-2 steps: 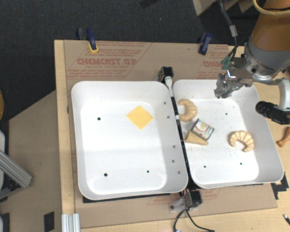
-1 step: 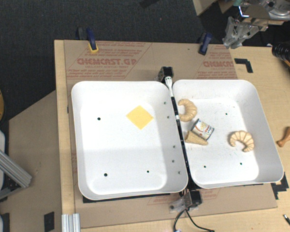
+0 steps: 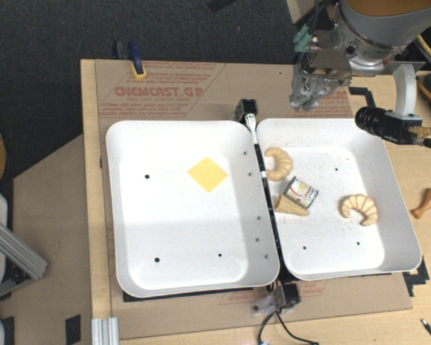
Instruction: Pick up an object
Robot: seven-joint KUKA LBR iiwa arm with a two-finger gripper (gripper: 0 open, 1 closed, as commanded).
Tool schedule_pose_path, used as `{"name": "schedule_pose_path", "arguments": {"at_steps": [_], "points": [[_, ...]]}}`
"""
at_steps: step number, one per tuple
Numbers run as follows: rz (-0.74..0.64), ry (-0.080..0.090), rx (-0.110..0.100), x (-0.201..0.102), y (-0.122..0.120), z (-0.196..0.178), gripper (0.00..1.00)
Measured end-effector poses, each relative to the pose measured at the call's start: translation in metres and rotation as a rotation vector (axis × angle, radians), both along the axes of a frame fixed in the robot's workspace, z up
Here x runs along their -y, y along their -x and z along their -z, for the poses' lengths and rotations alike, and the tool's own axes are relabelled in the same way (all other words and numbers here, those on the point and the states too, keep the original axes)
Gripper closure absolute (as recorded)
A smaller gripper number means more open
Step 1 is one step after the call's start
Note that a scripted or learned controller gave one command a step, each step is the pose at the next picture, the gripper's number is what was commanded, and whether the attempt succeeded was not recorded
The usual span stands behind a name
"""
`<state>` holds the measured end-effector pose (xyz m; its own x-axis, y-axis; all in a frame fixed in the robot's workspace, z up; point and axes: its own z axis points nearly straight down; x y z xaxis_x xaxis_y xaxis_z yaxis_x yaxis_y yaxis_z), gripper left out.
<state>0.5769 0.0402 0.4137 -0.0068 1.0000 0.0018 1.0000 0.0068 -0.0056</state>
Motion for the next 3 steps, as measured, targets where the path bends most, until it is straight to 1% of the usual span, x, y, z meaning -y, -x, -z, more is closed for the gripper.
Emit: {"name": "schedule_pose_path", "arguments": {"at_steps": [1, 2, 3], "points": [[0.002, 0.001, -0.002, -0.03, 0.05, 0.035, 1.0], [0.002, 0.001, 0.011, -0.078, 0.018, 0.021, 1.0], [0.0, 0.003, -0.007, -0.144, 0.022, 0.136, 1.0]]}}
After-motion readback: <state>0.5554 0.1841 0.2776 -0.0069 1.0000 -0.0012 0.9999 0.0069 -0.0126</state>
